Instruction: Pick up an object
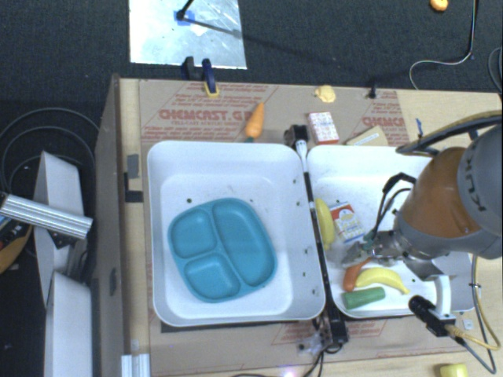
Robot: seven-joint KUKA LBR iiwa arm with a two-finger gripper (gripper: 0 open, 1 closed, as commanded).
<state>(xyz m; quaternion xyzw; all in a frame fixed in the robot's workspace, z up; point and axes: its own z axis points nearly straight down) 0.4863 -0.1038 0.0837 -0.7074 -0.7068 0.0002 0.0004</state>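
The right white bin (369, 167) holds several small items. A yellow banana (387, 278) lies near its front, with an orange carrot-like piece (353, 274) to its left and a green piece (363, 295) just below. A small red and white carton (346, 220) sits further back, beside a long yellow item (322, 220) against the left wall. My gripper (361, 251) hangs low over the bin between the carton and the banana, just above the orange piece. The grey arm with its orange band (440, 199) reaches in from the right.
The left white bin (169, 167) holds a blue divided plate (222, 248). On the cardboard behind the bins lie an orange carrot (253, 121), a small box (322, 126) and a yellow lump (325, 93). A black cable (389, 199) loops off the wrist.
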